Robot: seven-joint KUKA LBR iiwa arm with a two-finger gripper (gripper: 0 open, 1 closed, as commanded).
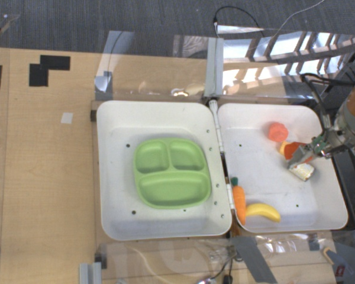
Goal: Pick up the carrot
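One carrot beside a banana; no legible writing.

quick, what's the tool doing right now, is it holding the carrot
Tool: over the right bin, open or shut cannot be told. It is not holding the carrot, which lies by the banana.

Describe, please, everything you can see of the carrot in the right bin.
The carrot is small and orange with a green stub at its top end; it looks like a plastic toy. It lies flat in the right bin, close against that bin's left wall, near the front corner. Its green end points toward the back, its tip toward the front. The yellow banana lies just to its right and seems to touch its lower part. Nothing holds it.
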